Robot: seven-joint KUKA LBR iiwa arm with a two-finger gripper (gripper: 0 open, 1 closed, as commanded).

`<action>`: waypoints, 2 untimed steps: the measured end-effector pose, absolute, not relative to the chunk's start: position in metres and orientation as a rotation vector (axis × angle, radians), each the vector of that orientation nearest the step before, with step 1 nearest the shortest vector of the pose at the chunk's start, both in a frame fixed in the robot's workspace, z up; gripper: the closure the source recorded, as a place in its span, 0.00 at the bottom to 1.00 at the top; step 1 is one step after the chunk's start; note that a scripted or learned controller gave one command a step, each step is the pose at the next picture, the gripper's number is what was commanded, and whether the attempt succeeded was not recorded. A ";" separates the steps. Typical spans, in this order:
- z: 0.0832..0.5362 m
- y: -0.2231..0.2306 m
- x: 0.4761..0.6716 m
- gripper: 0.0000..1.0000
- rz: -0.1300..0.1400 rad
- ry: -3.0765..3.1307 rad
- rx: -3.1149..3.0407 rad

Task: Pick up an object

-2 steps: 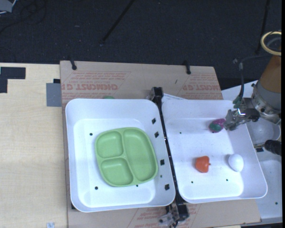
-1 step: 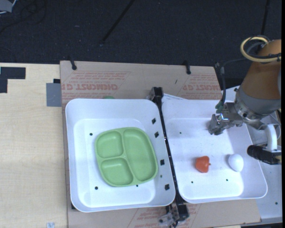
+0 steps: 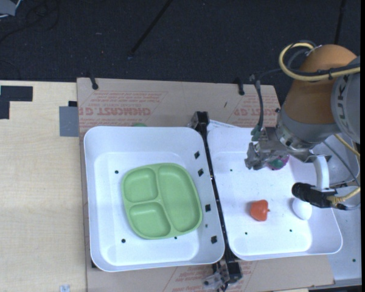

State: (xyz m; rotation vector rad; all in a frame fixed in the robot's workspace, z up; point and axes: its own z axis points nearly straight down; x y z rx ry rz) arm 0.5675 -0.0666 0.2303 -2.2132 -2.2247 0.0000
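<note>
Jaws (image 3: 260, 160) above right bin (image 3: 243, 248); red object (image 3: 259, 210) nearby

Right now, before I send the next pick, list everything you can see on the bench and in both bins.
Divided plate: one, light green, three compartments, lying flat in the left bin.
Red object: one, small, red-orange, on the floor of the right bin, toward its near side.
White object: one, small, rounded, in the right bin, right of the red object and apart from it.
Left bin: one, white, shallow.
Right bin: one, white, shallow, beside the left bin.
Cardboard sheet: one, brown, printed, under both bins.
Gripper: one, grey, over the far part of the right bin; something purple shows at it, too unclear to name.
Arm: one, grey with orange band, reaching in from the right.
</note>
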 end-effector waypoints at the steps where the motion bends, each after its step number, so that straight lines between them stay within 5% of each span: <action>1: 0.222 -0.021 0.562 1.00 0.003 -2.223 -2.214; 2: 0.220 0.039 0.554 1.00 0.004 -2.223 -2.214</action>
